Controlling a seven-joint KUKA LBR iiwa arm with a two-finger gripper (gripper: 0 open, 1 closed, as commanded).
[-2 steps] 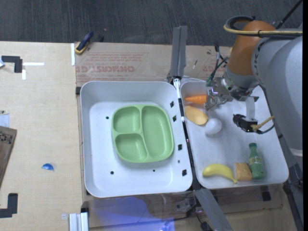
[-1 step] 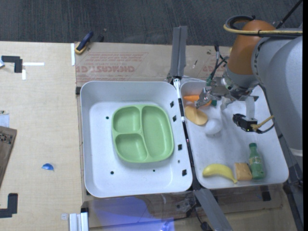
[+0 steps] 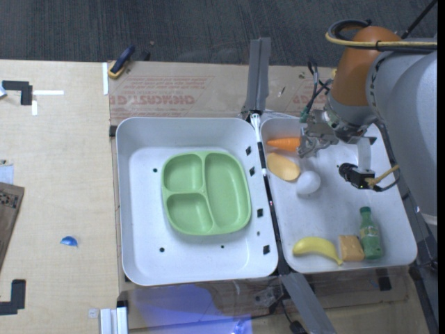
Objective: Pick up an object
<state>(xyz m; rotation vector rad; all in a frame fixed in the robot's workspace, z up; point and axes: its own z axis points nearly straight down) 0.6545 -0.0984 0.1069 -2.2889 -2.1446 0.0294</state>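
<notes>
Claw point(image 3: 311, 142) sits low over the right bin's point(image 3: 334, 221) far-left corner, w/ the orange carrot point(image 3: 284, 144) just beside it on the side twd the divider between bins. Carrot's long axis runs roughly along the bin's far edge, tip pointing away from the claw; near end looks touching or almost touching the fingertips, can't tell which. Claw state: can't tell. Fingers are dark, tangled w/ cables and wrist hardware, so no clear gap or closure visible; nothing visibly between them. Judgement: carrot is the likely target, and the move turns on a short shift twd the divider so fingers straddle it across its narrow width. Crowding risk: yellow-orange oval piece (mango or potato?) point(image 3: 283, 166) lies just beside the carrot twd bin centre, white egg-like obj point(image 3: 308, 184) touching it. Other items well apart at near edge: banana point(image 3: 316, 248), tan block point(image 3: 351, 248), green bottle point(image 3: 370, 234). Left bin point(image 3: 139, 242) holds a green compartment tray point(image 3: 206, 192). Wrist hides part of the far-right corner.
</notes>
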